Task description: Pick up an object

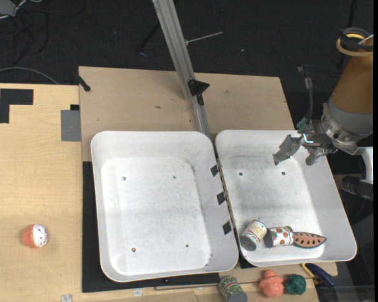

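The objects I could pick are three small things bunched along the near wall of the right bin (340,231): a little can (254,233) lying on its side, a spotted can (279,236) touching it, and a watermelon slice (307,239) lying flat against that one. My claw (297,150) hangs over the far part of the same bin, well apart from all three, its two fingers spread and nothing between them. The crowding is my main worry: the pieces touch each other and sit close to the bin's wall, so a finger coming down could land on top of a neighbour or jam against the wall instead of sliding in beside my target. The cans look round and on their sides, so a glancing touch would likely roll them away, and the slice lies so flat that my fingers may close above it and come up with nothing. The left bin (113,168) offers me nothing to go for, and the toys on the surface (25,168), a red and white ball (34,236) to the left and a few pieces (271,285) just beyond the near wall, lie outside the bins. The cans carry printed wrappers, but I can read no word or brand on them.
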Controlling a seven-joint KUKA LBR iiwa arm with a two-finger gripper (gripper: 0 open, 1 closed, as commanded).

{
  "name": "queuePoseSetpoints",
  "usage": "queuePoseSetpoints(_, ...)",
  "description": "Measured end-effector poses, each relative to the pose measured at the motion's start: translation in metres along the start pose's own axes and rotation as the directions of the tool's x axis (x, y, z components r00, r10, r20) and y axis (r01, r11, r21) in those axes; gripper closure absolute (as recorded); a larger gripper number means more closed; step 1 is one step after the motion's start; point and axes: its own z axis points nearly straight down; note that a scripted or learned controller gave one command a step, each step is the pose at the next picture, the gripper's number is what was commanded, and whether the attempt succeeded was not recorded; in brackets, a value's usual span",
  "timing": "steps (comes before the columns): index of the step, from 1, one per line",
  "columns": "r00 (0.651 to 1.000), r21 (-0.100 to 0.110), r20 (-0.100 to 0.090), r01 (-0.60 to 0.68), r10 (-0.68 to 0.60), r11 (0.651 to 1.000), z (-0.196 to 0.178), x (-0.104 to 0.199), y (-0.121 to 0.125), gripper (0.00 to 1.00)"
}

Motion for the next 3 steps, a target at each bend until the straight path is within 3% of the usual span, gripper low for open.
queuePoseSetpoints(1,1.000,-0.005,0.001,-0.001,0.001,1.000,-0.002,0.000,0.001,0.00)
queuePoseSetpoints(3,1.000,0.001,0.000,-0.002,0.002,1.000,0.103,-0.011,0.001,0.00)
